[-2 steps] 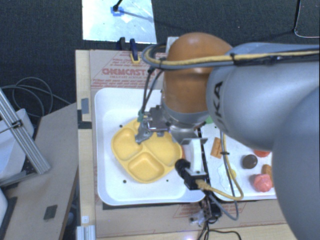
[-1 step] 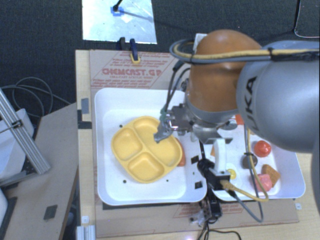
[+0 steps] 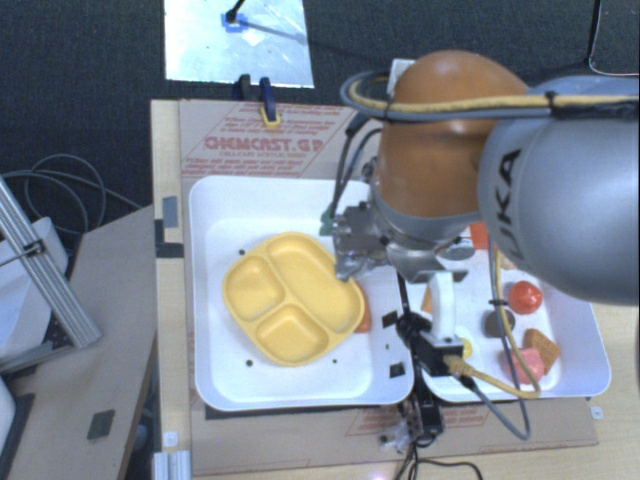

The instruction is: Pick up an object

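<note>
A yellow divided plate (image 3: 285, 303) lies in the left white bin (image 3: 215, 268), taking up most of its middle. My gripper (image 3: 348, 261) hangs under the orange wrist band, right at the plate's upper right rim; the arm's bulk hides how it stands. A small orange piece (image 3: 363, 318) peeks out beside the plate's right edge. In the right bin (image 3: 590, 358) lie a red ball (image 3: 524, 296), a dark brown lump (image 3: 499, 321), an orange wedge (image 3: 545, 344) and a pink piece (image 3: 528, 365). The arm covers that bin's left part.
Both bins rest on a cardboard sheet (image 3: 260, 143). Cables and a black connector (image 3: 430, 353) dangle from the wrist over the wall between the bins. A metal rail (image 3: 45, 278) stands at the left, a shiny sheet (image 3: 235, 28) at the back.
</note>
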Motion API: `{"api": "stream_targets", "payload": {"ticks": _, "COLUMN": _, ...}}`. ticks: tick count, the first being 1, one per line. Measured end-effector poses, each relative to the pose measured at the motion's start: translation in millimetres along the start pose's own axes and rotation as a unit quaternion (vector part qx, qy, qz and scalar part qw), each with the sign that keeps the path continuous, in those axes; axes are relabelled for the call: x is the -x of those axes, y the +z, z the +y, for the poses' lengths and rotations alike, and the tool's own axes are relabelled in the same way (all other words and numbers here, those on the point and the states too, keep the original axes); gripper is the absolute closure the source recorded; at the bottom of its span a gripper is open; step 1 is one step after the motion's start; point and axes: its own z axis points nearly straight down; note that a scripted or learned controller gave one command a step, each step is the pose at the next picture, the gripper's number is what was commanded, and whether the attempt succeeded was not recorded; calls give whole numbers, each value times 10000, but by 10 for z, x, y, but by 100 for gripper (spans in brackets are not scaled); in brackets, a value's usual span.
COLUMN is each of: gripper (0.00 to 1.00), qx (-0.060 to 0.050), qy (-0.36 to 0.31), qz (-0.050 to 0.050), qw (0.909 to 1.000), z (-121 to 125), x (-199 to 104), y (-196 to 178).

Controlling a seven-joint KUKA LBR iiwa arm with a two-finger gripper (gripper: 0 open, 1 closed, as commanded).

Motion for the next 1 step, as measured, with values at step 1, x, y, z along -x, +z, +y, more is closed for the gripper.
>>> {"api": "stream_targets", "payload": {"ticks": 1, "gripper": 100, "qx": 50, "qy": 72, "qz": -29, "qw": 10000, "z": 1014, "x": 1036, "y": -388}}
